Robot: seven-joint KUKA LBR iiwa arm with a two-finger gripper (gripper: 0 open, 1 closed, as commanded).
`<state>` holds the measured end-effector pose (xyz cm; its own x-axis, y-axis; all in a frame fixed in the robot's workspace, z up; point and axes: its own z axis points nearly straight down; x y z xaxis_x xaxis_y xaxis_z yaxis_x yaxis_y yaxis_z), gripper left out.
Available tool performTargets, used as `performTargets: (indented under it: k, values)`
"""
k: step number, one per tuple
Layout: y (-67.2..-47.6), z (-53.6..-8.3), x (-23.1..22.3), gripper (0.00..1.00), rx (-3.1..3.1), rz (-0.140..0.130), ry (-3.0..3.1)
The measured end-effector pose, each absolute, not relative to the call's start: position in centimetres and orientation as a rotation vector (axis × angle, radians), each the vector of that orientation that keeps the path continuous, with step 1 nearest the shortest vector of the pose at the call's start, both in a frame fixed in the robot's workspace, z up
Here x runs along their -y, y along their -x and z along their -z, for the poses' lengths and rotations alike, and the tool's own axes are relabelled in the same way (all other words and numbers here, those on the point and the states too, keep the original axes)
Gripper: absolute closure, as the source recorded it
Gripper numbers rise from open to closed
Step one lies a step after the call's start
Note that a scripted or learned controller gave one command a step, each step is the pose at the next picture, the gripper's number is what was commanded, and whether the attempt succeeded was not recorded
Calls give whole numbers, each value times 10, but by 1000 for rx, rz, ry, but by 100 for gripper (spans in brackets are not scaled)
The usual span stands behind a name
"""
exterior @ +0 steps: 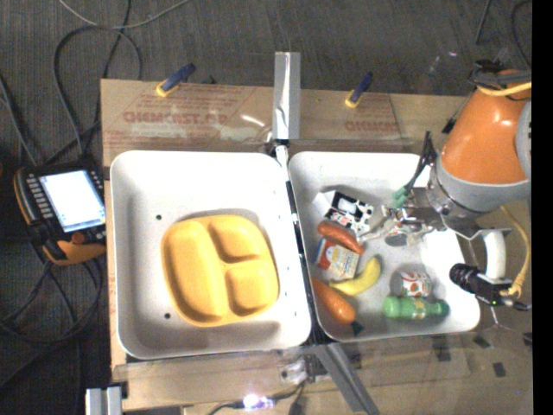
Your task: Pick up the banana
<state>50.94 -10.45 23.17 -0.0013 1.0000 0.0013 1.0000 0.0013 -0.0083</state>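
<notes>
Faintly, "CHEMCAST" on cardboard (173, 118)

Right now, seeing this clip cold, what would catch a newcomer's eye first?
The bright yellow divided plastic tray sits alone in the left white bin. The right white bin holds a cluster: a curved yellow banana, an orange carrot and a green bottle. Above it hangs the grey arm's orange band.

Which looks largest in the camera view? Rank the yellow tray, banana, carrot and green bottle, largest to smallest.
1. Yellow tray, by far the largest.
2. Green bottle.
Banana and carrot look close to the bottle in size; the banana is partly hidden by a packet, so I won't rank those three firmly.
</notes>
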Motion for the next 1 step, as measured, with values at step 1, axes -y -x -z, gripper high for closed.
performTargets:
  k: [1]
  values:
    - [-504,-133,93,0,2396,-6,2019]
